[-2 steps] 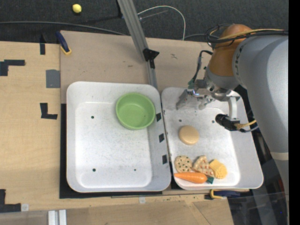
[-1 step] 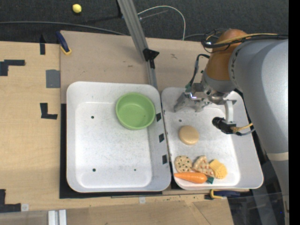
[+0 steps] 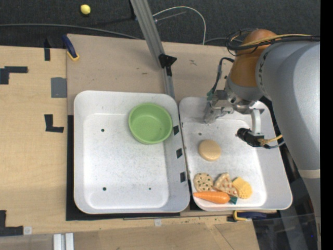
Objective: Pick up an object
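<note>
You see the hand (image 3: 210, 113) low over the right bin's (image 3: 270, 191) far end, away from the beige disc (image 3: 209, 150), grip state unclear.

One camera is sitting high above the surface (image 3: 31, 155) and looking down at a slant. It is taking in both white bins, the left bin (image 3: 86, 155) and the right bin (image 3: 273, 178), from fairly far. The arm (image 3: 291, 87) is reaching in from the right.
</note>
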Robot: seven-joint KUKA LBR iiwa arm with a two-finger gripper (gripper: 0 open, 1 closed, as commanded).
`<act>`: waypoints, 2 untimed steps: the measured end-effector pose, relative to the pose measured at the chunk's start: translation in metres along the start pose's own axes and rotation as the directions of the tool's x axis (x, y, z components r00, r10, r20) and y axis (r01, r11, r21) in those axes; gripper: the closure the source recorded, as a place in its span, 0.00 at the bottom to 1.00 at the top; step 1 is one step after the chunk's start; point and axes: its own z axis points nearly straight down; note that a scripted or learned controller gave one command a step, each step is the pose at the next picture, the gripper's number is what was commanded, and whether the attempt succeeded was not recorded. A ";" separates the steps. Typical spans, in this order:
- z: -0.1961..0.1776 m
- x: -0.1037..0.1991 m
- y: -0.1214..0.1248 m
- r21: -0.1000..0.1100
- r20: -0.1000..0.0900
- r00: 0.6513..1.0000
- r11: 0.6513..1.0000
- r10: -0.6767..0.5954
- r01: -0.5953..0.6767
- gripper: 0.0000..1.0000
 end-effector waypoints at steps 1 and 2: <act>-0.063 -0.001 0.006 -0.009 -0.001 1.000 1.000 0.003 -0.003 1.00; -0.116 -0.001 0.007 -0.008 -0.001 1.000 1.000 0.003 -0.003 1.00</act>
